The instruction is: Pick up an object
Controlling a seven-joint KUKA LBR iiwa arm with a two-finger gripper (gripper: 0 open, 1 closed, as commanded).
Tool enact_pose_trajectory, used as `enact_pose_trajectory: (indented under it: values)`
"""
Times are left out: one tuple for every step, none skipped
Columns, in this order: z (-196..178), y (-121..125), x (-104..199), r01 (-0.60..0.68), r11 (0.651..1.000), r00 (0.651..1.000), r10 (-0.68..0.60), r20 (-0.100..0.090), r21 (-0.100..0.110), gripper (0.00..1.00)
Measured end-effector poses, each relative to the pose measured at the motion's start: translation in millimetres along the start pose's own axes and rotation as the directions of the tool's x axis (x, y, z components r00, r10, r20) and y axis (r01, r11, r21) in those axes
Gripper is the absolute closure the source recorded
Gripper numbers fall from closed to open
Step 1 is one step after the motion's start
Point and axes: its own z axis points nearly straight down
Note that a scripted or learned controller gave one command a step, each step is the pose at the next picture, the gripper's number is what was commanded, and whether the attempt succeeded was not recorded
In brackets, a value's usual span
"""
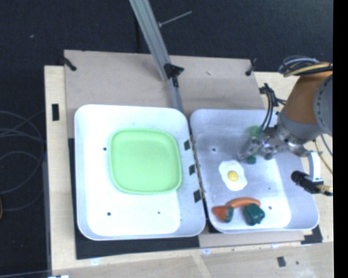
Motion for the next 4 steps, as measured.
enact_pose_trajectory:
  values:
    - [-13.1, 1.3, -0.7, -0.001, 1.0, 1.0, 0.001, 0.001, -0.005, 1.0]
    - [-68.2, -1.6, -10.5, 0.0, 1.0, 1.0, 0.0, 0.001, -0.008, 1.0]
    - [-117.4, -8.5, -5.7, 0.0, 1.0, 1.0, 0.0, 0.001, -0.008, 1.0]
    - [-160.5, -6.2, -9.1, 0.0, 1.0, 1.0, 0.0, 0.001, -0.007, 1.0]
